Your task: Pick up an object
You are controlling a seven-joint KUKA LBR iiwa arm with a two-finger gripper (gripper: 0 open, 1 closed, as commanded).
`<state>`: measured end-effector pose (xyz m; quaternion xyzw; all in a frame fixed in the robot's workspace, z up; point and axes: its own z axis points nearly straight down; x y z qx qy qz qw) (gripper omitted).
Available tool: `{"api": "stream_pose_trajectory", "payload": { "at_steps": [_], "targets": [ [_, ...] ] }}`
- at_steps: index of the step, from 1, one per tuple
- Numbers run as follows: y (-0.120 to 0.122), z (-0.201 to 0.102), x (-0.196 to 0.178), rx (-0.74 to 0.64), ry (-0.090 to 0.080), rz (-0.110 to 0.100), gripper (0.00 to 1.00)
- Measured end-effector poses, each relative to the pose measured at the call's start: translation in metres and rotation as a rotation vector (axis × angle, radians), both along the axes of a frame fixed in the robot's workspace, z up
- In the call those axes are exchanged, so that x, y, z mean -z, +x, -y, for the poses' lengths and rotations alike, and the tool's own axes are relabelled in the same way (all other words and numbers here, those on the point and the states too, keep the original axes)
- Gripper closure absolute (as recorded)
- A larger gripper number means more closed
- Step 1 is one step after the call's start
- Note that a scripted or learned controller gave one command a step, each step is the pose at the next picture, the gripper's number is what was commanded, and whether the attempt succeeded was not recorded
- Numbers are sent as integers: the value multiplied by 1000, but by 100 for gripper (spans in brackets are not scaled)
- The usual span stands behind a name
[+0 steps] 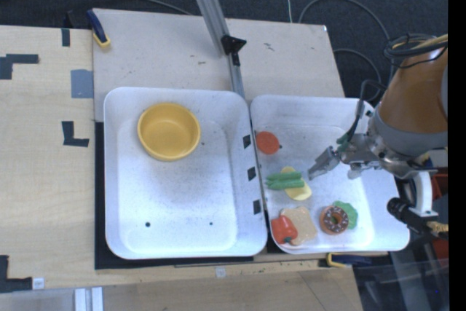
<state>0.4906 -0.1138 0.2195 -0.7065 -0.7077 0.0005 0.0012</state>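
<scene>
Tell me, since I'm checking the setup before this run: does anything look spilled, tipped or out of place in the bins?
Nothing stands out. The yellow bowl sits upright in the left bin. The toy foods, including an orange piece and a donut, lie inside the right bin. The gripper hovers over them.

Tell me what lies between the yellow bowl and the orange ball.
In the camera view, between the yellow bowl and the orange ball: bare white bin floor, then the two bins' adjoining rims.
</scene>
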Motion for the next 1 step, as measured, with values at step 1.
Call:
{"api": "stream_pose_trajectory", "payload": {
  "at_steps": [1],
  "targets": [
    [0, 0, 0, 0, 0, 0, 0]
  ]
}}
